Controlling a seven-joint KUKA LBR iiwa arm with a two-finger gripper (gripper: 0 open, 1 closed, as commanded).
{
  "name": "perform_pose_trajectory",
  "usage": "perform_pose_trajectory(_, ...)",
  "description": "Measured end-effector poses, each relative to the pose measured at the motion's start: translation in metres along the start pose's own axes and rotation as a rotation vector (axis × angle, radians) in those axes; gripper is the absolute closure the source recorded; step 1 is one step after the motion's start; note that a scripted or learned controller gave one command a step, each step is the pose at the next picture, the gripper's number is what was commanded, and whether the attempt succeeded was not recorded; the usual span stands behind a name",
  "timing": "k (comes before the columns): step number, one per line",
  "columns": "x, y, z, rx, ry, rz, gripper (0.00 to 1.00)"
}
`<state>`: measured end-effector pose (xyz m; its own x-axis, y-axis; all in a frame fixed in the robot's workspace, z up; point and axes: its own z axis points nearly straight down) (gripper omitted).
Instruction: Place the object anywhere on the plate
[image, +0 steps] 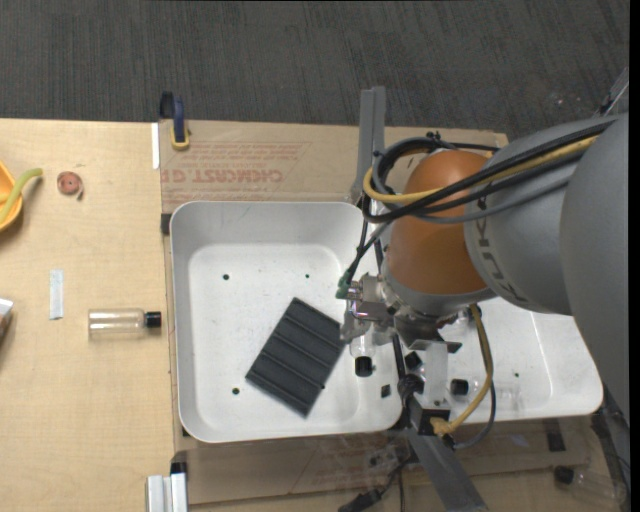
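over the bins' shared edge, the arm points straight down.

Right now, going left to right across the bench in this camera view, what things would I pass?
Yellow-orange object at the edge → small clear bottle with a black cap → dark ribbed plate in the left white bin → robot arm's orange band.

Black ribbed plate lies in left bin.
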<state>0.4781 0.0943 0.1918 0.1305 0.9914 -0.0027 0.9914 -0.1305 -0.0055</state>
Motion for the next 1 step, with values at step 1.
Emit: perform_pose_trajectory(1,0.0524,0.0659,0.0032,-0.002,-0.001,-0.21,1.0)
